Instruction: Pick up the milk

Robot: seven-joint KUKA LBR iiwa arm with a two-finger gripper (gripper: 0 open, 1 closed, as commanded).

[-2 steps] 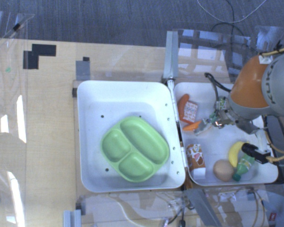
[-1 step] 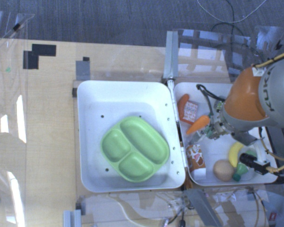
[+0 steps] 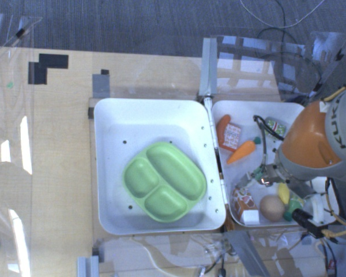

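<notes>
Gripper (image 3: 260, 176): low over the right bin (image 3: 288, 109), hanging under the arm's orange band (image 3: 307, 140), which reaches in from your right.
Grip state: you cannot tell from this angle whether it is released or clenched. Nothing is seen held in it.
Milk (image 3: 244, 202): you've got the brown-spotted carton lying on its side in the near left corner of the right bin.
Milk axis: long axis runs roughly up and down the view with a slight tilt, and the white end points at the bin's near rim.
Milk vs gripper: the carton sits just beside the gripper, a touch nearer to you and to its left. You cannot tell whether they touch.
Right-hand neighbour: a tan egg-shaped thing (image 3: 271, 208) lies right against the carton's right side.
More clutter: a yellow piece (image 3: 284, 193) and a green piece (image 3: 290, 210) crowd in beyond that, partly under the arm.
Far side: an orange carrot (image 3: 242, 150) lies at a slant just above the gripper, with a red packet (image 3: 231, 135) beyond it by the left wall.
Far corner: a green can (image 3: 275, 126) rests near the orange band.
Left bin (image 3: 109, 154): 1 green 3-compartment plate (image 3: 164, 180), well apart from the milk.
</notes>
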